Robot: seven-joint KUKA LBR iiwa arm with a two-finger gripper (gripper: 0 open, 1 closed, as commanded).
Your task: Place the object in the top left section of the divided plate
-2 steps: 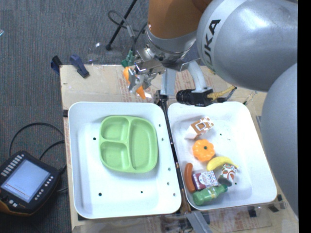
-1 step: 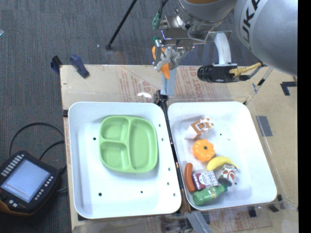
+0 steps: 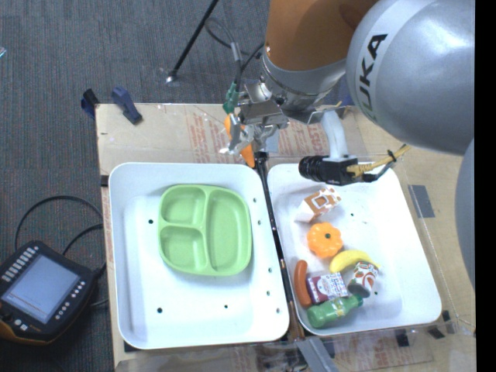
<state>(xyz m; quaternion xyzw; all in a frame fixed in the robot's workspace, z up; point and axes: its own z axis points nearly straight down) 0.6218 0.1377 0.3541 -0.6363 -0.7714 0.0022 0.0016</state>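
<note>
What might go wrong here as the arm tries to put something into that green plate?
The gripper hangs over the back rim between the two bins, with something orange at its fingers; if the hold is loose, that could drop outside the green divided plate. The plate's top left section is small, so a release slightly off may land in a neighbouring section.

Premises: a robotics laboratory. Evidence: an industrial KUKA arm [image 3: 403, 53] over a cardboard-topped bench [image 3: 155, 130], two white bins [image 3: 128, 208] of toy food, a teach pendant [image 3: 43, 289] on grey carpet [image 3: 46, 37], clamps [image 3: 124, 103] at the bench edge.
</note>
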